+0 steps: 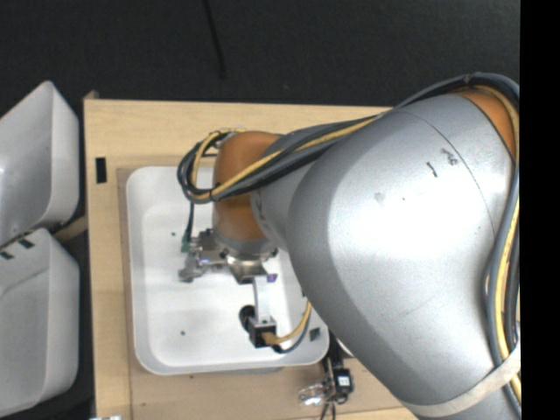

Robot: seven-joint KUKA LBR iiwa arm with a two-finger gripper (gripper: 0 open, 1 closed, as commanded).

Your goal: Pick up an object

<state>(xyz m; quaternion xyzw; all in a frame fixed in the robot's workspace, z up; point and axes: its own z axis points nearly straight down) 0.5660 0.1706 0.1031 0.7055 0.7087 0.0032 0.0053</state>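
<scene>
I cannot tell where the thing to pick up is lying, because the arm is covering the middle of the white bin [140, 261]. The claw [229, 266] is reaching down into this bin, a little toward 12 o'clock from the bin's middle. I am looking at it from above, so I cannot tell if it is apart, together or clamped on anything.

On the bare bin floor, tiny dark dots [182, 331] are showing toward 7 o'clock from the claw. They are too small for me to say what they are. The rest of the floor that I can see is looking plain white.

Just above the claw, the orange band [238, 182] is sitting on the wrist. Black and yellow cables [194, 166] are looping around it on the 10 o'clock side. A black plug [259, 327] on a cable is hanging over the bin at 5 o'clock from the claw.

The big grey arm [394, 261] is coming in from 3 o'clock and is covering the bin's right side.

The bin is sitting on the light wooden bench [105, 261], which is showing around it at 9 o'clock and 12 o'clock. At 9 o'clock, past the bench edge, two white boxes [31, 164] are standing one behind the other. At 12 o'clock the dark floor [262, 33] is showing.
</scene>
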